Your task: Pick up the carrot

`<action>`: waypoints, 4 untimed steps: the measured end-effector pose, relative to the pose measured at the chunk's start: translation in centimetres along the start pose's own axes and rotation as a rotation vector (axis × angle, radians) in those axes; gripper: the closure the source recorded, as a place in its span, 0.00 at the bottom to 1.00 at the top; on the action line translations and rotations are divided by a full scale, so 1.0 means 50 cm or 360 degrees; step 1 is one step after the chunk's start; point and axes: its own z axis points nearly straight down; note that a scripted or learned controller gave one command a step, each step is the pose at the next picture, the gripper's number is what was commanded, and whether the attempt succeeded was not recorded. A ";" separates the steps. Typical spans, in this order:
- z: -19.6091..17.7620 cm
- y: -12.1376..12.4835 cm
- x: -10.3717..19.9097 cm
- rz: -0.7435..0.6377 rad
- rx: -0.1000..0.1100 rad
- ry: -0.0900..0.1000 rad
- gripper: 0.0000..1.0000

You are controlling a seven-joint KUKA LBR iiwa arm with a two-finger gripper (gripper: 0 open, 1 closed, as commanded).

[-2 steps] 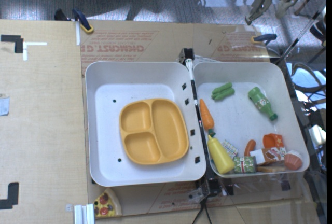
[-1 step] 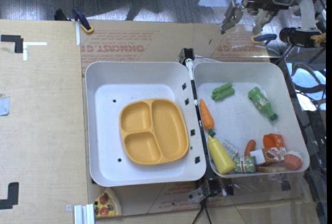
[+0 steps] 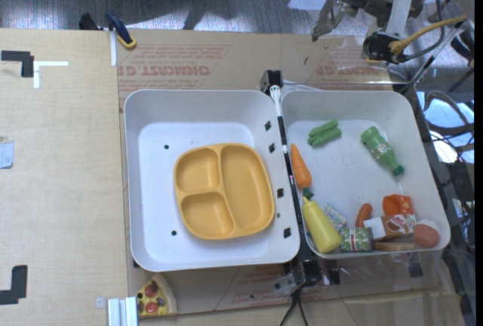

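The carrot is orange with a small green top. It lies in the right bin, close against that bin's left wall, pointing away from the camera. My gripper hangs high above the bench, beyond the far edge of the right bin. It is well away from the carrot and above cardboard, with nothing seen in it.
Near the carrot lie a yellow squeeze bottle, a green pea pod, a green bottle and several small toy foods in the near right corner. The left bin holds a yellow divided plate.
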 end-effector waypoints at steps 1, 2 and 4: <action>-0.218 -0.025 0.060 0.0019 -0.0001 0.0001 0.00; -0.192 -0.047 0.116 0.0052 0.0003 -0.0001 0.00; -0.200 -0.099 0.217 0.0176 0.0001 0.0000 0.00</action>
